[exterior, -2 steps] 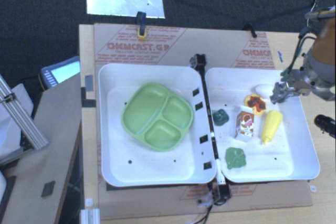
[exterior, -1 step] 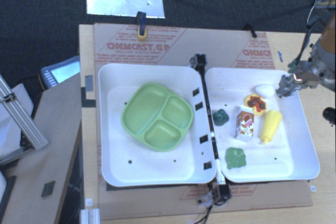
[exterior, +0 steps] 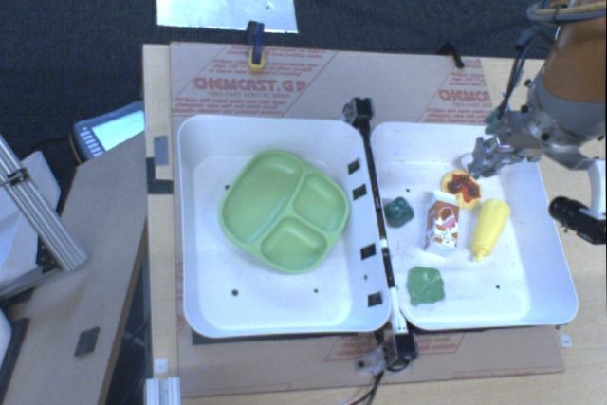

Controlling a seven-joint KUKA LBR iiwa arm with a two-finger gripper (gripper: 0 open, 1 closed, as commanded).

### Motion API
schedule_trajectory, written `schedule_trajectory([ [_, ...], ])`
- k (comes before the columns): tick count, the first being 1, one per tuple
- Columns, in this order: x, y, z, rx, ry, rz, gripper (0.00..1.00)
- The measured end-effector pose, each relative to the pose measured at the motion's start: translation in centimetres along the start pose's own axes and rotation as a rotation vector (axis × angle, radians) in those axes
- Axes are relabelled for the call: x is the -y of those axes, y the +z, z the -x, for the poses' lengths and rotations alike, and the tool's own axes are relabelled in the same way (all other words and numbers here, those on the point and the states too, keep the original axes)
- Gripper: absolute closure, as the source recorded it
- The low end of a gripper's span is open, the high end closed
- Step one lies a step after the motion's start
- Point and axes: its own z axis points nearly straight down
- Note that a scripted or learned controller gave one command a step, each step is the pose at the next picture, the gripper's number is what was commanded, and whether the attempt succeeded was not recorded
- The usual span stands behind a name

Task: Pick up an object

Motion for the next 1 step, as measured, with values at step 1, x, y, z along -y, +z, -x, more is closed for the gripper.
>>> schedule_trajectory([
  [1, 0.92, -0.06, -4.88, 0.0, 0.0, 0.0, 1.0],
])
